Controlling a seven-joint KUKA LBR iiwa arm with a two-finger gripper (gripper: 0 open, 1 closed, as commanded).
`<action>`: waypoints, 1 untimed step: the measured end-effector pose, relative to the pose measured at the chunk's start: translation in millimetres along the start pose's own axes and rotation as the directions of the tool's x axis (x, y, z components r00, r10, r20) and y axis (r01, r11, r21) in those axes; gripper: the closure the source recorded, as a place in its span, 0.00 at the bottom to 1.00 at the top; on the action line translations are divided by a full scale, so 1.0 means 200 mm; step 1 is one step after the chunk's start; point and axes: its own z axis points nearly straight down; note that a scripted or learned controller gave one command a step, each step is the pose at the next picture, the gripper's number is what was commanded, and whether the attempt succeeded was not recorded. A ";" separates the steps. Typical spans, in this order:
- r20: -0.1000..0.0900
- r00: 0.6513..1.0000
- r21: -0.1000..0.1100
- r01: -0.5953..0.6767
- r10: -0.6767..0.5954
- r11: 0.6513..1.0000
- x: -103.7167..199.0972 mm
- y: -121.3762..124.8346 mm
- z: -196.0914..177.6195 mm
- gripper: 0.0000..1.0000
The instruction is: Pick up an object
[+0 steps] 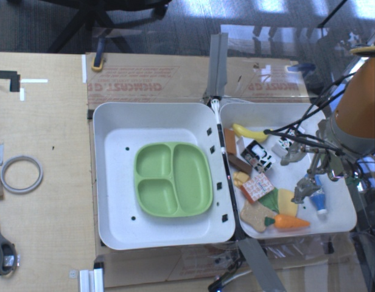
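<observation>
Because nothing sits between the fingers yet, we judge the step in hand to be the approach and choice of a target in the right bin (343, 221). Starting at the bottom of the frame, we see the carrot (291, 222) lying near the bin's lower edge, with a slice of toast (254, 218) to its left and a yellow piece (288, 204) just above it. A little further up lies a checkered block (257, 187), then a small black-and-white toy (259, 155), and towards the top of the bin a banana (248, 132). A blue tube (319, 201) rests just beside the gripper (304, 190), which hangs low over the bin's right-centre.

To do this well, we would pick one item that stands clear of its neighbours; the carrot or the banana look the easiest, since the central pile is crowded and touching. We would bring the fingers straight down astride the narrow width, then close.

Of the gripper itself, we see metal fingers pointing down and apparently spread, grasping nothing. In the left bin (108, 181) sits a green divided plate (174, 179), further from the arm.
</observation>
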 end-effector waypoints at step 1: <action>-0.002 0.997 0.000 -0.075 0.075 0.997 -0.08 0.09 0.60 0.00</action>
